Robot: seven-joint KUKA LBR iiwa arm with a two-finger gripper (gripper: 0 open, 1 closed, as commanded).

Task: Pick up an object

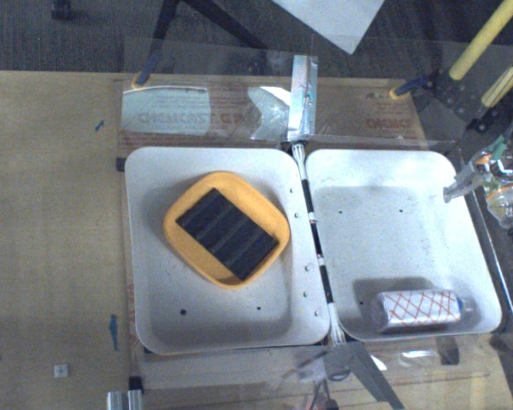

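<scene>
A yellow rounded block (227,229) with a black ribbed top lies tilted in the middle of the left bin (154,314). A white tube with a red criss-cross pattern (417,307) lies on its side near the front wall of the right bin (385,195). My gripper (472,176) hangs at the far right, above the right bin's right rim, well apart from both objects. It is partly cut off by the frame edge, and nothing shows in it.
A clear plastic sheet and a metal bracket (303,96) stand behind the bins. Yellow-handled tools (487,28) lie at the back right. The wooden bench (51,229) stretches out to the left.
</scene>
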